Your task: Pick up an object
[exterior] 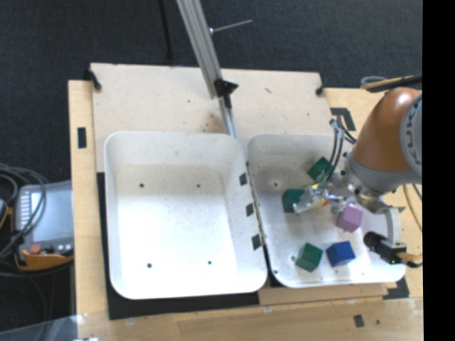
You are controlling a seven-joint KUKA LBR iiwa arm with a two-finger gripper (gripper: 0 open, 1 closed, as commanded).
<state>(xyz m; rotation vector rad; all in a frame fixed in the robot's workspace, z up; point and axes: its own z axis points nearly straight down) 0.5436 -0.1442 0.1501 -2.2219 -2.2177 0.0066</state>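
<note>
gripper [311,201] low in right bin [264,163], beside dark green block [291,200]; finger state cannot be told.

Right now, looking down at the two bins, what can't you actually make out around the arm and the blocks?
- End effector: too small and blurred to tell how it is set or whether it touches the green block beside it.
- Upper green block: partly covered by cables and the arm.
- Purple block: its upper part is tucked under the wrist.
- Arm: cut off by the view's right side.
</note>
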